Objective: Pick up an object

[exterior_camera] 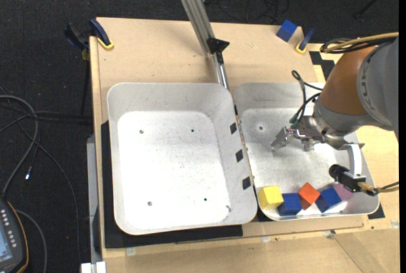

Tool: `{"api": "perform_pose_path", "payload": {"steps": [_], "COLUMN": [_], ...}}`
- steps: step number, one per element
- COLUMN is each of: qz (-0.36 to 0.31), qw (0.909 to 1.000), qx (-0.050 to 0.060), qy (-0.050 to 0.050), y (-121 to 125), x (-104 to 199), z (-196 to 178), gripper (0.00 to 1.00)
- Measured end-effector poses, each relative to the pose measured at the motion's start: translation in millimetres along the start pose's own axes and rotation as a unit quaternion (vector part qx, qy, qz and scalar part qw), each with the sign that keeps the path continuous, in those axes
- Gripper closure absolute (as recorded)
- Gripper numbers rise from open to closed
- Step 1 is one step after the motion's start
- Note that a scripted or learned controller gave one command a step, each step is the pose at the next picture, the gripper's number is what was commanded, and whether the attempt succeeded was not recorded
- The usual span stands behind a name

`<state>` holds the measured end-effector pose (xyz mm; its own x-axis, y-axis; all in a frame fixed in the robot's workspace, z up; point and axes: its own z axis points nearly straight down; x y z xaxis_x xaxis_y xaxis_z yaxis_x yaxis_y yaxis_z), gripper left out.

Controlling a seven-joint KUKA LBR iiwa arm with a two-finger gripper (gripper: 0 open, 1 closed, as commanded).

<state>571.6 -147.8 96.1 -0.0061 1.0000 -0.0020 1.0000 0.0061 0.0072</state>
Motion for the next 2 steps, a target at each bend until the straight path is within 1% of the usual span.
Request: {"api": "perform_pose_path", "payload": {"steps": [1, 2], "qz": [0.002, 0.004], "qw": [1.0000, 1.0000], "qx": [0.000, 0.003], "qy": [0.001, 0.001], "y": [-49.2, -78.0], "x": [16.5, 40.2], "z": [-97.4, 1.2], "gripper": [0.00, 0.00]}}
